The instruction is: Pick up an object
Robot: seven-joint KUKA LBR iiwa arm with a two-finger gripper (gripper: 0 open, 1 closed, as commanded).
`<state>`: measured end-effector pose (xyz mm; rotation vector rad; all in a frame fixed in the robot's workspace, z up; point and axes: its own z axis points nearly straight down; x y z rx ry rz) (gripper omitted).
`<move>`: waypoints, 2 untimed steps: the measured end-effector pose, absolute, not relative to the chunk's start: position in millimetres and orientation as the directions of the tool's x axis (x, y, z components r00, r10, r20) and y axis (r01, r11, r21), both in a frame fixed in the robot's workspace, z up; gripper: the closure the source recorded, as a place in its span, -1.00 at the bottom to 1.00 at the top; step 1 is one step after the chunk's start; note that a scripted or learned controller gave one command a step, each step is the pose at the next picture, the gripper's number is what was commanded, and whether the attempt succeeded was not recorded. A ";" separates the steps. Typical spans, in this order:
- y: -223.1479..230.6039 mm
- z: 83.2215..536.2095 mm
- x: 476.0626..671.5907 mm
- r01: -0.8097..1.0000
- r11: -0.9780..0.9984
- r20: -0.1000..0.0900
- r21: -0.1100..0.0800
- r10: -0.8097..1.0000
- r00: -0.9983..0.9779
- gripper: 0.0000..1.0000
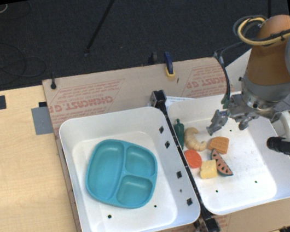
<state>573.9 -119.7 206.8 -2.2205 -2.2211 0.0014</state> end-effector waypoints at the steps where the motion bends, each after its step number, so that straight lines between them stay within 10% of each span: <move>1: -131.6 102.3 542.2 1.000 -0.002 0.003 -0.016 1.000 0.002 -1.00; 2: -164.4 86.3 567.6 1.000 0.000 -0.001 -0.002 1.000 0.000 -1.00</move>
